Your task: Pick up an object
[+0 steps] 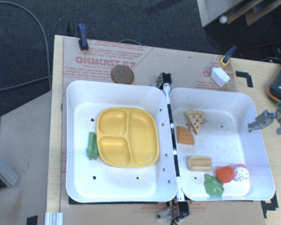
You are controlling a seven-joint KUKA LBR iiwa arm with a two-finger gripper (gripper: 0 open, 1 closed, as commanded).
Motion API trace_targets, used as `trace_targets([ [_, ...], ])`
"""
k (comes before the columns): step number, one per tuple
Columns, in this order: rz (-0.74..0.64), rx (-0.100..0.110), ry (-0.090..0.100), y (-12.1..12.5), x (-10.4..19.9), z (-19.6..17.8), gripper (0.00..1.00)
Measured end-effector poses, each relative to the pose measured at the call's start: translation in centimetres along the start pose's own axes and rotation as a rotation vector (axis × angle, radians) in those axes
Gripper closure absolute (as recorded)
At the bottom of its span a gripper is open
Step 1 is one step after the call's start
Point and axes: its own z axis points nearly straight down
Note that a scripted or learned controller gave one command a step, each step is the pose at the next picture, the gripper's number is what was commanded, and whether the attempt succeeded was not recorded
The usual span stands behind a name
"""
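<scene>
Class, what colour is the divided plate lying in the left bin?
Yellow: the divided plate shows plainly in the camera view.

Dark carpet floor (115, 13) surrounds a cardboard-topped bench (150, 61); a grey cable (38, 20) loops across at left, and pale boxes (234, 10) sit up top.

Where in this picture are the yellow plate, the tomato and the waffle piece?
yellow plate (127, 136): camera view, on the ridge where its three compartments meet.
tomato (225, 174): camera view, on the middle of its red top.
waffle piece (195, 120): camera view, on the middle of its gridded face.
</scene>
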Motion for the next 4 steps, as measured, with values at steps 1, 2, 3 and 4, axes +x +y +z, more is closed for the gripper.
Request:
trace_targets([
  [1,-0.001,0.001,0.001,8.4,5.6,10.1,0.00],
  [2,-0.001,0.000,0.001,12.0,11.5,16.7,0.00],
  [3,-0.001,-0.012,-0.004,10.7,12.1,17.6,0.00],
  [4,-0.001,-0.018,-0.004,10.8,12.1,16.4,1.00],
])
